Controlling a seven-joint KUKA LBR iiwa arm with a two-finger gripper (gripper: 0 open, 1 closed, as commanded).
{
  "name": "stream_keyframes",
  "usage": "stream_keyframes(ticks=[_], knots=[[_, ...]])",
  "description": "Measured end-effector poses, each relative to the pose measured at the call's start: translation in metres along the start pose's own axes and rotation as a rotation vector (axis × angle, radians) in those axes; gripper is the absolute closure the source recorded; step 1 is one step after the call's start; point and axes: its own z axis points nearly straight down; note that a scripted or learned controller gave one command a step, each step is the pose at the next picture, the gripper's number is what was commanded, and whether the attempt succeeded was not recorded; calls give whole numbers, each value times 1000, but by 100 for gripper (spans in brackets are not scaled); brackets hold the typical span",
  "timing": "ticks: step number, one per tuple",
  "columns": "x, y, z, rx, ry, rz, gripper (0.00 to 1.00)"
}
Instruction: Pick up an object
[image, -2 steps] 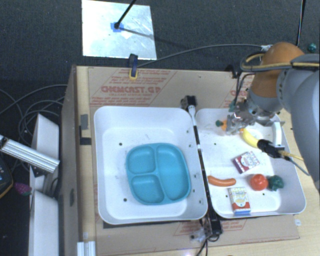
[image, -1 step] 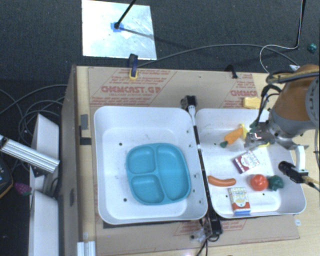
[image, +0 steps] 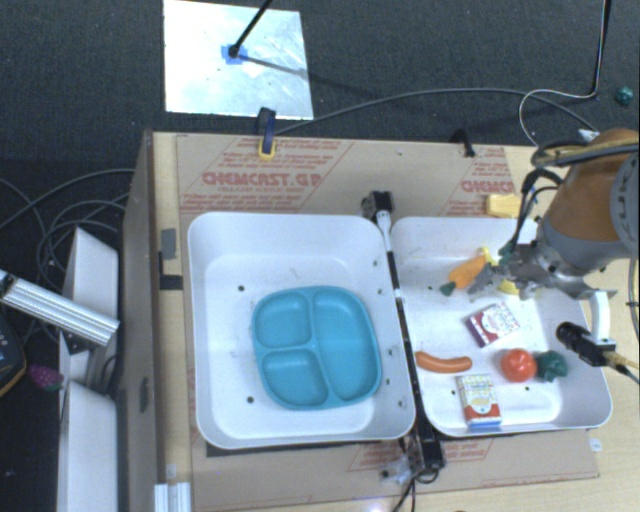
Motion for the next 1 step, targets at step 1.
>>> stream_keyframes(ticks=[1], knots=[[14,-36,33,-17,-8,0,0]])
